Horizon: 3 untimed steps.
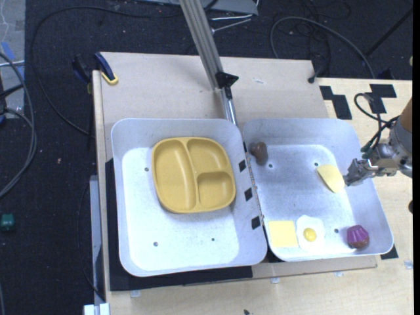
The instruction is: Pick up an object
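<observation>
Claw (355,173) beside flat yellow wedge (330,178)

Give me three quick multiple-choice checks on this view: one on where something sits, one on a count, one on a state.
1. Where is the yellow divided plate?
A. In the left bin
B. In the right bin
C. On the bare bench

2. How many loose items lie in the right bin?
A. Two
B. Five
C. Eight

3. How does the fried egg lie?
A. Flat on the bin floor, yolk up
B. Propped against the plate
C. Stacked on the purple item

Answers:
1. A: the plate rests inside the left bin.
2. B: brown item, yellow wedge, yellow square slice, fried egg and purple item.
3. A: its white lies flat, the yolk faces up, beside the square slice.
</observation>
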Tool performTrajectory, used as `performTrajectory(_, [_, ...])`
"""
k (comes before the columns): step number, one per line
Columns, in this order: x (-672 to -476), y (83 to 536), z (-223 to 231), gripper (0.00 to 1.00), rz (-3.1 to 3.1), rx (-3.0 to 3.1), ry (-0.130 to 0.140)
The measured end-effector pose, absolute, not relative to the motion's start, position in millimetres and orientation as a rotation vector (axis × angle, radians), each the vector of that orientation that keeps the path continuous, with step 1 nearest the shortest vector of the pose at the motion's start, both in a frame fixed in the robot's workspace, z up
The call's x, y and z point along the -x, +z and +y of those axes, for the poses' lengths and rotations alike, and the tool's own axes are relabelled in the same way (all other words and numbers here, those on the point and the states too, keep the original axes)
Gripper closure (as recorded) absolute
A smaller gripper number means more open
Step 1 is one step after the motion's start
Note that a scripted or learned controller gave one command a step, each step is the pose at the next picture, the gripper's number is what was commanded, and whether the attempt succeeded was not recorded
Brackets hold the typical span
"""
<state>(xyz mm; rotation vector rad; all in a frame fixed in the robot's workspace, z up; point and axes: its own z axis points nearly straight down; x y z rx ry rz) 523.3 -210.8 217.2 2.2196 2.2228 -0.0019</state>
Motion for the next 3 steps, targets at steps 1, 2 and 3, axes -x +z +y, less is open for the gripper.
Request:
performTrajectory(1, [-520.6,225,-166,1.00,2.229,-2.215,0.001])
performTrajectory(2, [-509.6,219,-117,1.00,2.231,-2.215,0.000])
performTrajectory(3, [-508.0,217,-73,1.00,2.232,-2.215,0.000])
